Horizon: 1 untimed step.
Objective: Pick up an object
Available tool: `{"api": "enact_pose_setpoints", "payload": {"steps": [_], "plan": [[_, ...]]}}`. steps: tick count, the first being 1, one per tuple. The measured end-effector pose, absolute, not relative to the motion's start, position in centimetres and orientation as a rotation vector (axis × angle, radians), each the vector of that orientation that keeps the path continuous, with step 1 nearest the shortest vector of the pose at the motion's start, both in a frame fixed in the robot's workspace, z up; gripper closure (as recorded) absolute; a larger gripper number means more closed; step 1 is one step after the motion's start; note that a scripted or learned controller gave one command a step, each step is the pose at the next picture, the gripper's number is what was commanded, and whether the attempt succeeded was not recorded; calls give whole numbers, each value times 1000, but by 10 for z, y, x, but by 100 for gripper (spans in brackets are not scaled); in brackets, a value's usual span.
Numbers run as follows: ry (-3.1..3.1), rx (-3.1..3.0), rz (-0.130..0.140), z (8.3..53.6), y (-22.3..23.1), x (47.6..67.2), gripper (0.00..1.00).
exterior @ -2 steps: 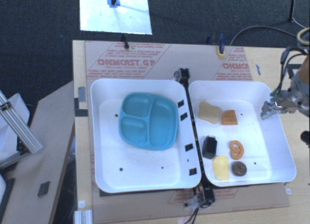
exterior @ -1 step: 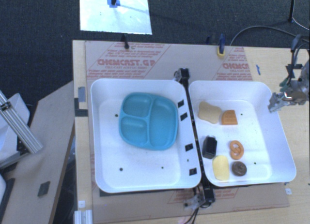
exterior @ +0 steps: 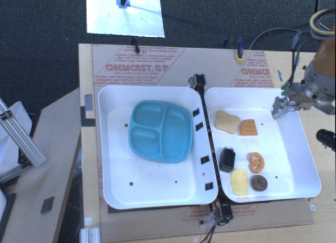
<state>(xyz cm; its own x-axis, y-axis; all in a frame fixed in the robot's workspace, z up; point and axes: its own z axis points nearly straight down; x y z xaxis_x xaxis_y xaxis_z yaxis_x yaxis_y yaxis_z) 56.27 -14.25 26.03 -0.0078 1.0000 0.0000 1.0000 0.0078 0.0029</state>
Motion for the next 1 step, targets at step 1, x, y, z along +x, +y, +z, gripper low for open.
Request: {"api": "enact_pose_setpoints", "payload": {"steps": [1], "plan": [[2229,2211,2,246,-90,570,100]]}}
